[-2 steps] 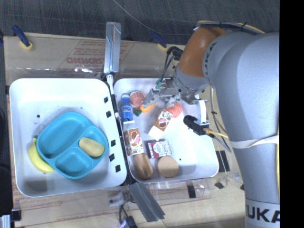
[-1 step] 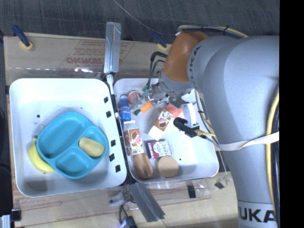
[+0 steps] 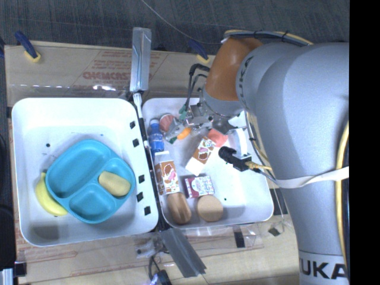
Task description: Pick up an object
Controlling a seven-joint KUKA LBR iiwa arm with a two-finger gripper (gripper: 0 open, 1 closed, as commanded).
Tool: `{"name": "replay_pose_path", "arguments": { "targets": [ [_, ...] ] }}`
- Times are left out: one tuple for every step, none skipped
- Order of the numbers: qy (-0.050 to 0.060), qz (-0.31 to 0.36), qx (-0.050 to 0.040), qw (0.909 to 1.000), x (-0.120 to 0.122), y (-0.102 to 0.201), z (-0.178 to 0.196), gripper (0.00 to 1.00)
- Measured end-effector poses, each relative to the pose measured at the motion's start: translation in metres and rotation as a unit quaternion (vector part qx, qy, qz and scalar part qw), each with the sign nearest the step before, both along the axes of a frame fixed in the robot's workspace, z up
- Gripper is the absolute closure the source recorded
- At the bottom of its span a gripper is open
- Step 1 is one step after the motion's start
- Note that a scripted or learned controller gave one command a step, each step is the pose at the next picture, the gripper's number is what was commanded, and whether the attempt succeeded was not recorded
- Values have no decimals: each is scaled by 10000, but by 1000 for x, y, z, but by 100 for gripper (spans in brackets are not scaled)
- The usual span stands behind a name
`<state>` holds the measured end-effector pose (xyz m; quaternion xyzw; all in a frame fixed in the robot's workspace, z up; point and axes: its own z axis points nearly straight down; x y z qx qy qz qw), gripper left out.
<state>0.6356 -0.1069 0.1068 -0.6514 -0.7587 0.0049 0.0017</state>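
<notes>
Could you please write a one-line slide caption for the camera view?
KUKA arm's gripper works over the cluttered right bin; the left bin holds a blue plate.

Big chunky grey arm (image 3: 297, 105) with a glossy orange band (image 3: 228, 70) near the wrist. "KUKA" lettering (image 3: 323, 270) in black low on the base, plus thin black cables (image 3: 196, 79) looping around the wrist end.

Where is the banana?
In the camera view, the banana lies in the left bin, near its left wall, tucked partly under the left edge of the blue divided plate.
</notes>
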Motion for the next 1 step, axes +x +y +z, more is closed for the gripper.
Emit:
{"name": "replay_pose_path", "arguments": {
  "targets": [
    [-66,-760,30,9971,22,83,88,100]
  ]
}}
